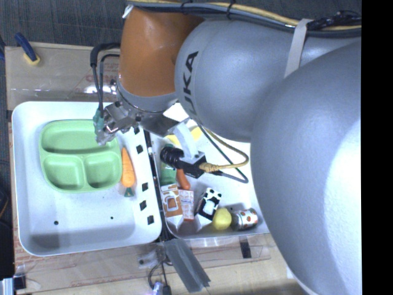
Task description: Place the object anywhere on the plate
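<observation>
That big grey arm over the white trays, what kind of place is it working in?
Probably a robotics lab test bench, not a kitchen: a grey arm with exposed cables, two white bins, and toy-like food such as a carrot beside a green plate.

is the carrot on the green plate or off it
Off. The orange carrot lies on the white bin floor beside the green divided plate's right rim.

A pale green plate [78, 154] sits in the white left bin [37, 226]; an orange carrot [127, 168] lies beside it; the arm [258, 72] is grey with an orange band.
</observation>
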`<state>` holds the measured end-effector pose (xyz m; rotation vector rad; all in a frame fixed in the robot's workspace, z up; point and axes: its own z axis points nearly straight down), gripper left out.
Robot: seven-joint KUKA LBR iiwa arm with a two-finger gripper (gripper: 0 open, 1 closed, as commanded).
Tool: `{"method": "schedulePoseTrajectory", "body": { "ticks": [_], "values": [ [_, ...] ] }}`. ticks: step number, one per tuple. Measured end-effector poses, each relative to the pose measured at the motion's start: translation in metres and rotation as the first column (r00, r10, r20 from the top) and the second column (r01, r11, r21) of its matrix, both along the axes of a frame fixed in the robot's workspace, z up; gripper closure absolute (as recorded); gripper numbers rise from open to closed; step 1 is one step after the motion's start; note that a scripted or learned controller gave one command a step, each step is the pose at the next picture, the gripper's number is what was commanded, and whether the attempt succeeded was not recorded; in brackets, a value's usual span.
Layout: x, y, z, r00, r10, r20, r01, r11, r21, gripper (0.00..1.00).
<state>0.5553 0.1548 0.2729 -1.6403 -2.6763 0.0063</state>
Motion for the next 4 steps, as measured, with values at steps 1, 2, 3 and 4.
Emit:
{"method": "schedulePoseTrajectory", "body": {
  "ticks": [1, 2, 3, 4],
  "values": [
    [-0.045, -0.026, 0.06, 1.0, 0.002, 0.001, -0.002, 1.0, 0.0, 1.0],
    [-0.079, 0.037, 0.031, 1.0, -0.002, -0.001, 0.002, 1.0, -0.001, 1.0],
    [-0.038, 0.05, 0.069, 0.997, 0.081, 0.001, -0.081, 0.997, 0.0, 1.0],
    [-0.079, 0.019, -0.001, 0.995, 0.102, -0.003, -0.102, 0.995, -0.001, 1.0]
  ]
}}
